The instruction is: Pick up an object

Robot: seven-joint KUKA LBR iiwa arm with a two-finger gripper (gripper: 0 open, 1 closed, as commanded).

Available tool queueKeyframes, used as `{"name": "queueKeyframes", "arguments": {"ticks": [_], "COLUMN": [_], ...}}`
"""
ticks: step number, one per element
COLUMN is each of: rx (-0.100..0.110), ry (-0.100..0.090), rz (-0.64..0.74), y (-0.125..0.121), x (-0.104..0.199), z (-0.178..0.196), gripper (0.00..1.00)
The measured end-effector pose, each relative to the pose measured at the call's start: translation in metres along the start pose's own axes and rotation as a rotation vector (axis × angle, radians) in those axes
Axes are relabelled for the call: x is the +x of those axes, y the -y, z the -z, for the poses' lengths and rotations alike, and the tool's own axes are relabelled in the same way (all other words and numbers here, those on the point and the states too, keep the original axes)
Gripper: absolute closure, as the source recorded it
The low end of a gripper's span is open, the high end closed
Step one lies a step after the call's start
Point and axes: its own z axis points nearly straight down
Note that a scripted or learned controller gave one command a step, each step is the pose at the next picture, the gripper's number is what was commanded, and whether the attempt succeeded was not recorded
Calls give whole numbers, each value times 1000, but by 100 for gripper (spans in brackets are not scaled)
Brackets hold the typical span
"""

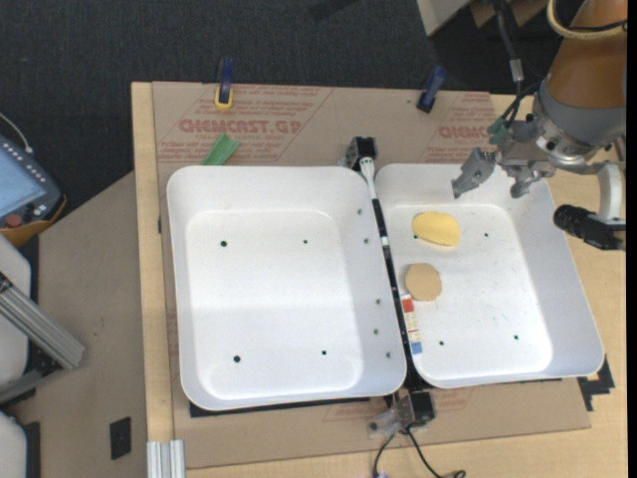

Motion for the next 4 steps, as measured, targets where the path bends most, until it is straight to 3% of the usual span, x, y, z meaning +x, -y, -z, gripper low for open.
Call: {"name": "queueKeyframes", "arguments": {"ticks": [1,2,3,4], "rx": [-21,-20,-9,-4], "ry": [8,-2,-6,-3], "rz": [-2,15,19,10], "y": [-21,-46,-25,-53], "x": [-43,80,242,323], "z": [147,259,295,291], "gripper": [0,0,0,0]}}
